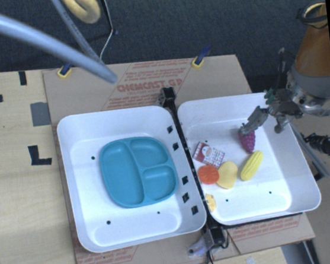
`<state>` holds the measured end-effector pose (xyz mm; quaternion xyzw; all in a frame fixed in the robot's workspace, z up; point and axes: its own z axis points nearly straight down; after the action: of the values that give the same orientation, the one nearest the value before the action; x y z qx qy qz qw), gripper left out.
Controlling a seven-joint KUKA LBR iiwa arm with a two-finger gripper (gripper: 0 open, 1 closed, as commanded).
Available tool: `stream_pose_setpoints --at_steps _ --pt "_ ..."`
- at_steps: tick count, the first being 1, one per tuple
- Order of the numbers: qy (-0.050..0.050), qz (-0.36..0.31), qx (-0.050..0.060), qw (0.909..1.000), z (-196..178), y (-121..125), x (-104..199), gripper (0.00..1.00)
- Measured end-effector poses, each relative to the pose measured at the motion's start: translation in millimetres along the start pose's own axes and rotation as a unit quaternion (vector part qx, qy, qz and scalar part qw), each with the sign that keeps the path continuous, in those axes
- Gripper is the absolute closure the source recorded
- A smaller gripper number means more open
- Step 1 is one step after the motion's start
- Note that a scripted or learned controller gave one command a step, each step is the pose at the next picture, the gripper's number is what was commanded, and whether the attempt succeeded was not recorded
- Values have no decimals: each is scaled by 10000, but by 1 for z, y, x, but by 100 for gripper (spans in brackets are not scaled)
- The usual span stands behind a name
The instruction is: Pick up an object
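In the right bin [292,197] lie a purple grape bunch [248,141], a yellow corn cob [251,165], a pale yellow fruit [227,175], an orange fruit [208,174] and a red-and-white packet [208,153]. My gripper [265,124] hangs over the bin's upper right part, open, with nothing between its fingers. Its left fingertip [249,126] is just above the grape bunch; whether it touches the bunch I cannot tell.
A blue divided plate [139,170] lies in the left bin [87,227]. A small yellow piece [210,201] sits by the divider between the bins. The arm's grey wrist and orange band [316,50] stand over the right bin's far right edge.
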<state>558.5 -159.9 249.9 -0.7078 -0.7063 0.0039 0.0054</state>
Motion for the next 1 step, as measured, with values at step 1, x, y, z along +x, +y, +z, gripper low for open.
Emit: stream_pose_setpoints --at_steps 1 --pt "-11 -18 -58 10000 -6 2 0 0"
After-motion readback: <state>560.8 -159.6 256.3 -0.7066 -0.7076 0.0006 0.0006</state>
